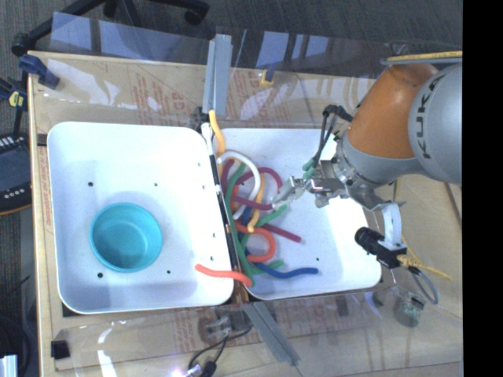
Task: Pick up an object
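Smooth plastic-looking teal bowl (126,237) sits in a matt white bin (71,144) on a wood-look bench (118,85).

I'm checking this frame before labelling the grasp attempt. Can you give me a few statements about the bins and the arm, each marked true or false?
1. The teal bowl sits in the left bin. True.
2. The coloured flexible tubes are piled in the left bin. False: nearly all lie in the right bin, against its left wall.
3. An orange tube lies across the divide between the two bins at the near edge. True.
4. The gripper hangs over the bowl. False: it is over the right bin, at the right side of the tube pile.
5. The bowl is tipped on its side. False: it stands upright, opening upward.
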You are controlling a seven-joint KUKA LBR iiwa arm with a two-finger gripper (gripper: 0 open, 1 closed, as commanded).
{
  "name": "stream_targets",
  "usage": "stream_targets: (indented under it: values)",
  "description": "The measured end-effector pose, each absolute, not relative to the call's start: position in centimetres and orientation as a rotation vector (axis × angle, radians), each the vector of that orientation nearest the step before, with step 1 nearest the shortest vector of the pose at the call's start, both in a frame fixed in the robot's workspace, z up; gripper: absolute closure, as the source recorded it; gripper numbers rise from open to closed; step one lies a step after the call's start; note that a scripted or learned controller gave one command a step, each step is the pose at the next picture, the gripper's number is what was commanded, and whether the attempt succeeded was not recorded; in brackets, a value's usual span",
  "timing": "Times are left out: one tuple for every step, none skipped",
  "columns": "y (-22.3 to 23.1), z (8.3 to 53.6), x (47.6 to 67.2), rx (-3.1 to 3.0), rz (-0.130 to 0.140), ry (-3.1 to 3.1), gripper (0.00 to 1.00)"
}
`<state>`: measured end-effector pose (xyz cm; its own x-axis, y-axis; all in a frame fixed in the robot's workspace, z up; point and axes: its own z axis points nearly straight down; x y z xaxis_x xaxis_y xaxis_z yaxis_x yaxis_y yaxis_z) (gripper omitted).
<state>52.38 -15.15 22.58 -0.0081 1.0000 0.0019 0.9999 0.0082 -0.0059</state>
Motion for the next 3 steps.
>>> stream_targets:
  values:
    - [-16.1,11.7,56.3,-2.259,0.005,-2.179,0.00]
    - [-16.6,9.6,60.2,-2.261,-0.005,-2.192,0.00]
    - [-16.6,10.7,60.2,-2.254,-0.004,-2.196,1.00]
